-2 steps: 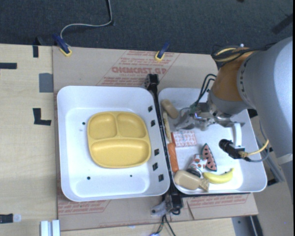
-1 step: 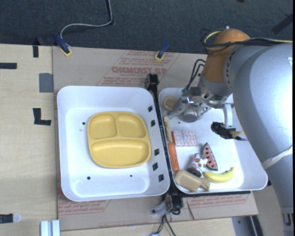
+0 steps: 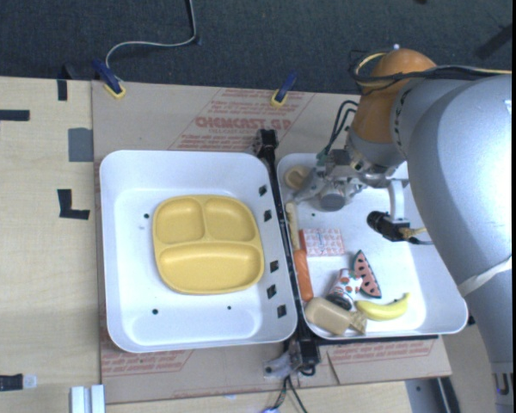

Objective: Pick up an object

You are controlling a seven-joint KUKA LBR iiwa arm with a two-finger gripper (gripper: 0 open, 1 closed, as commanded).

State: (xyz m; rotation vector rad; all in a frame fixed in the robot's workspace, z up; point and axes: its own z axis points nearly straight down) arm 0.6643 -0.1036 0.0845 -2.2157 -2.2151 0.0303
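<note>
My gripper (image 3: 325, 194) hangs over the far left part of the right bin (image 3: 430, 256), beside a small tan round thing (image 3: 296, 177) in that corner. In front of it a pink checkered card (image 3: 324, 242) lies flat on the bin floor. An orange stick (image 3: 303, 272) runs along the bin's left wall. Near the front lie a watermelon slice toy (image 3: 366, 274), a yellow banana (image 3: 384, 308) and a tan block (image 3: 330, 317). I see nothing held in the gripper.
The left bin (image 3: 125, 231) holds a yellow divided plate (image 3: 209, 243). Black clips line the wall between the bins (image 3: 275, 231). The grey arm (image 3: 464, 162) covers the right bin's right side.
</note>
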